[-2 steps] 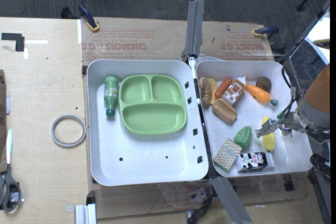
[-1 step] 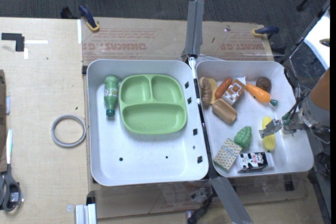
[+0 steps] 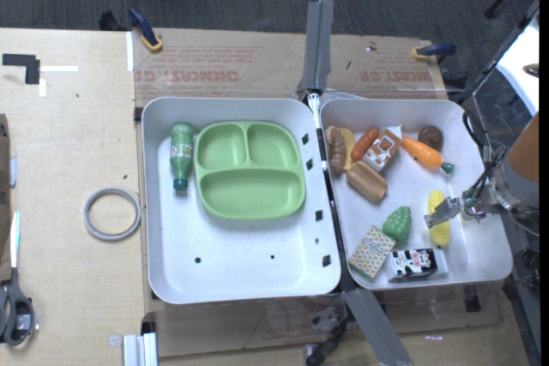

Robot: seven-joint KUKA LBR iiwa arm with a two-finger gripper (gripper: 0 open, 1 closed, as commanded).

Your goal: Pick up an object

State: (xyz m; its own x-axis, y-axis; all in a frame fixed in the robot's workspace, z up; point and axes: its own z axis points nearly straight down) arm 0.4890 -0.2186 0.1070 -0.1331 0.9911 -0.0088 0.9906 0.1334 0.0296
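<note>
The right bin (image 3: 480,261) holds several toy foods. Among them are a yellow corn piece (image 3: 437,208), a green broccoli-like piece (image 3: 397,223), an orange carrot (image 3: 420,152), a brown loaf (image 3: 366,182), a patterned cracker box (image 3: 371,251) and a black-and-white carton (image 3: 414,263). My gripper (image 3: 461,207) reaches in over the bin's right wall, low and right beside the corn piece's right side. Whether it touches the corn is unclear. The arm (image 3: 525,167) stands at the right edge.
At the right bin's back lie a bread roll (image 3: 336,146), an orange-and-white carton (image 3: 382,152) and a brown round piece (image 3: 431,135). The left bin (image 3: 240,270) carries a green divided plate (image 3: 250,169) and a green bottle (image 3: 180,154). A tape ring (image 3: 111,213) lies on the bench.
</note>
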